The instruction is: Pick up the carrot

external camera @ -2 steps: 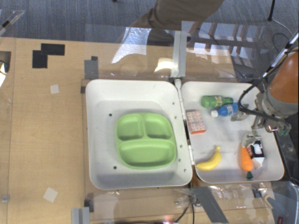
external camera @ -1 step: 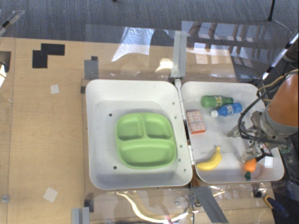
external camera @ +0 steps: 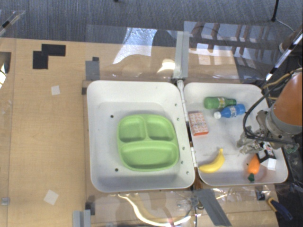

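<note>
The carrot (external camera: 254, 166) is orange with a green tip and lies near the front right corner of the right bin (external camera: 222, 176). My gripper (external camera: 256, 147) hangs at the bin's right side, just behind and above the carrot's upper end. The arm's orange band (external camera: 289, 103) rises behind it. I see nothing lifted off the bin floor.
The right bin also holds a yellow banana (external camera: 213, 162) at the front, a small patterned box (external camera: 199, 123), a green bottle (external camera: 219, 102) and a blue bottle (external camera: 232, 111). The left bin (external camera: 99, 126) holds a green divided tray (external camera: 147, 142). A small white block (external camera: 271, 163) sits right of the carrot.
</note>
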